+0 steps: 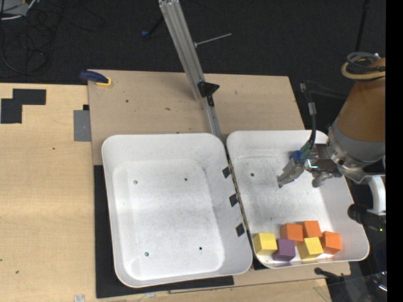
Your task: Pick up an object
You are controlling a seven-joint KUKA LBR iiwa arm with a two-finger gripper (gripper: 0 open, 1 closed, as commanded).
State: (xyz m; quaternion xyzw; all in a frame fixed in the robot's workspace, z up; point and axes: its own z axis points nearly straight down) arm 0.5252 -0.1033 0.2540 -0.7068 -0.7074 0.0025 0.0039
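Gripper (pixel 304 178) hangs spread and empty over the right bin (pixel 267 145), blocks (pixel 297 240) bunched at lower right.

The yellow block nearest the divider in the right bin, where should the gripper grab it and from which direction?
Judging from this view, take the yellow block from straight above, fingers closing on its near and far faces. Its left side sits near the right bin wall, and a purple block crowds its right. The gripper hangs farther back, above bare floor.
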